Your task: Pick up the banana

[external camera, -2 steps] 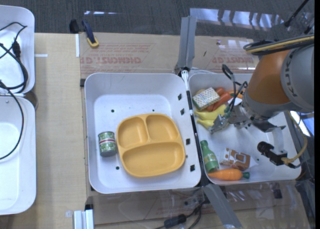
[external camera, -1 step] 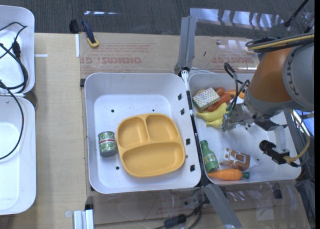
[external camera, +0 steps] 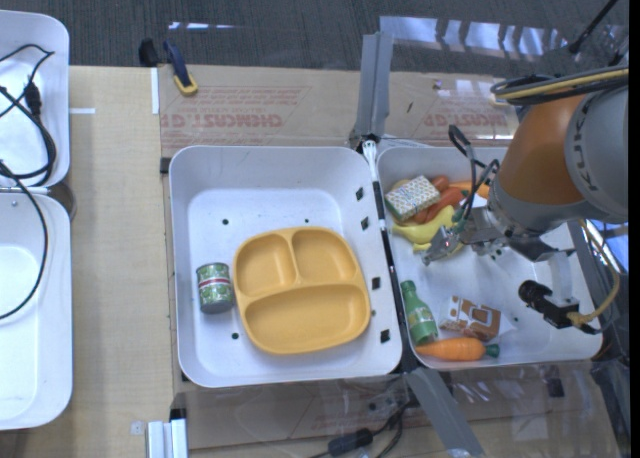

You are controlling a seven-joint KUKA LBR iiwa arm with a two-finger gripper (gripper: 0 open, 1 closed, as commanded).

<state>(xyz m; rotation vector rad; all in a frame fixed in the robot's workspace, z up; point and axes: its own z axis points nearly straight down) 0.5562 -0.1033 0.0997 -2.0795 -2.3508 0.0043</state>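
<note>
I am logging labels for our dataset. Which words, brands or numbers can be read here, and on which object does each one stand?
Cardboard sheet behind the bins: red print, seen reversed, too blurred to read reliably.
Small can, green label: too small to read.
Green bottle: label unreadable.
Small box: print unreadable.
Nothing else bears text.

Left bin (external camera: 190, 246) carries a yellow divided plate (external camera: 300, 288) and a small can (external camera: 213, 287) beside it — right bin (external camera: 560, 346) shows a green bottle (external camera: 417, 313) and a carrot (external camera: 455, 349).
</note>
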